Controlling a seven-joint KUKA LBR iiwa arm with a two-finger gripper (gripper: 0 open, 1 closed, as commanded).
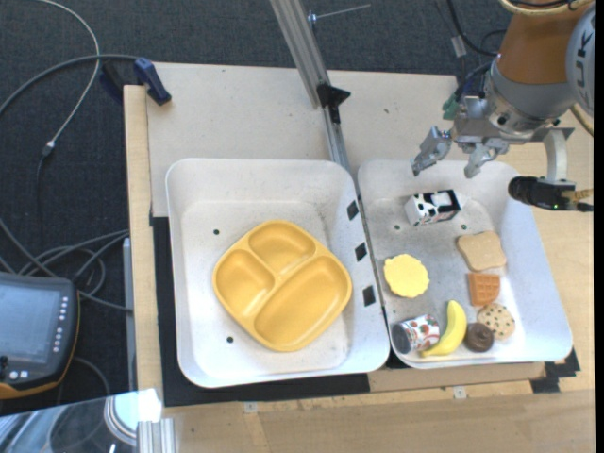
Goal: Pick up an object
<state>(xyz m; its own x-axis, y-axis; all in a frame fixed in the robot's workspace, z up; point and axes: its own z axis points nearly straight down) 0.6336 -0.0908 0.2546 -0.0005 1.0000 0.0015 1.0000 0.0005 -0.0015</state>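
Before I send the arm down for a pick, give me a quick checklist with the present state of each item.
1. End effector open and holding nothing: ok, fingers spread with nothing between them.
2. End effector above the right bin: ok, it hangs over the bin's far edge.
3. Nearest target free to grab: ok, the black and white toy cow lies apart from the other things.
4. End effector lined up over the cow: cannot tell from this slanted view.
5. Crowded corner: not ok, the banana, small can and cookies lie tight together.
6. Yellow plate out of the way: ok, in the left bin.
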